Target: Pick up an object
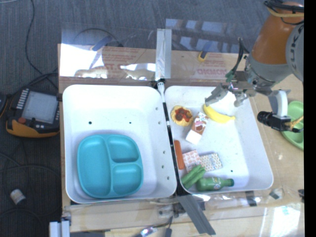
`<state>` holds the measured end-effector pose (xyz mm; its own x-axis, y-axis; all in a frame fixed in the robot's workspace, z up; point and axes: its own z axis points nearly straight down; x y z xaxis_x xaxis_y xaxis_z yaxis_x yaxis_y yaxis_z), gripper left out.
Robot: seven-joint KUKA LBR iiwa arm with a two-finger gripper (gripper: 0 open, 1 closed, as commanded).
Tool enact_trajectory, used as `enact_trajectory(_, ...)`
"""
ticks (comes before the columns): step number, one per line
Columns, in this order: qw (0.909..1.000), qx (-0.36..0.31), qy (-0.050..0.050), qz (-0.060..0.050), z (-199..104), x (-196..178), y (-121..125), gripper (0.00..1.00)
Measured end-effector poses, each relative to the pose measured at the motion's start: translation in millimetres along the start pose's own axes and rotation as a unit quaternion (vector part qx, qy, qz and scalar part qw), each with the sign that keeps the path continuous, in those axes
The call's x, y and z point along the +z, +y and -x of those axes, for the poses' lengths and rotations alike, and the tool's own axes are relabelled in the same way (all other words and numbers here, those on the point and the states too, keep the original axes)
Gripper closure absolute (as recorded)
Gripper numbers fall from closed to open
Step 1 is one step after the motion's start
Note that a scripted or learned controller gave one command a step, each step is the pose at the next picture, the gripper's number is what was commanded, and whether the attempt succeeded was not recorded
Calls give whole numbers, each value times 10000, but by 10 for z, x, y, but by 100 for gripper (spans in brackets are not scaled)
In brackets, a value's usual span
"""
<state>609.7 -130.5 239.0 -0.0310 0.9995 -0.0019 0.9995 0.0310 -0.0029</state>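
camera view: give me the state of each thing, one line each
gripper: open, above the right bin's far end, holding nothing
banana: lying flat just below the gripper
green bottle: on its side
small carton: lying tipped over
teal tray: flat in the left bin, compartments bare

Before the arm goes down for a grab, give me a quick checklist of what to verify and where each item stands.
1. Gripper over the right bin: ok.
2. Fingers spread: ok, they look open.
3. Nothing between them yet: ok.
4. Target below: ok, the banana lies just beneath.
5. Room around it: not ok, the small carton sits close beside it.
6. Height above the banana: cannot tell.
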Motion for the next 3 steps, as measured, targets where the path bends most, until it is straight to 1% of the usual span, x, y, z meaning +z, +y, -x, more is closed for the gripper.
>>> enact_trajectory(1,9995,331,-8,-3,407,845,363,0)
enact_trajectory(2,9996,-288,-15,48,472,1505,376,0)
enact_trajectory(3,9990,-447,11,11,204,923,461,0)
